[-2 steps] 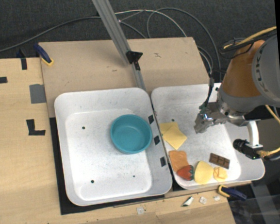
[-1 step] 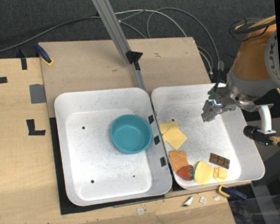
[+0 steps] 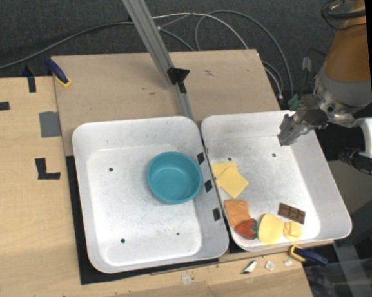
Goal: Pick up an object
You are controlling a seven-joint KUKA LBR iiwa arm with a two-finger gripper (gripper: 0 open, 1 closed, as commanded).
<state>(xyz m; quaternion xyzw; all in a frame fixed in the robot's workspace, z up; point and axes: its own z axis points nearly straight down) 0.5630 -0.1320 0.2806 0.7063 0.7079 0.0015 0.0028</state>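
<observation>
Jaws (image 3: 289, 131) hang above right bin's (image 3: 325, 184) bare edge.

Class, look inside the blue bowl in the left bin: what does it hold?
The blue bowl sits upright in the left bin, and its visible blue interior holds nothing. The bin floor directly beneath the bowl is covered, so it cannot be checked.

The arm (image 3: 348, 46) has a rounded body with a wide orange band, and under this band the shell is light grey. The wrist part is a grey ring with a darker edge. From the wrist comes the gripper (image 3: 288, 131), which is dark grey and blocky. A thin cable runs beside the wrist, above the gripper.
</observation>
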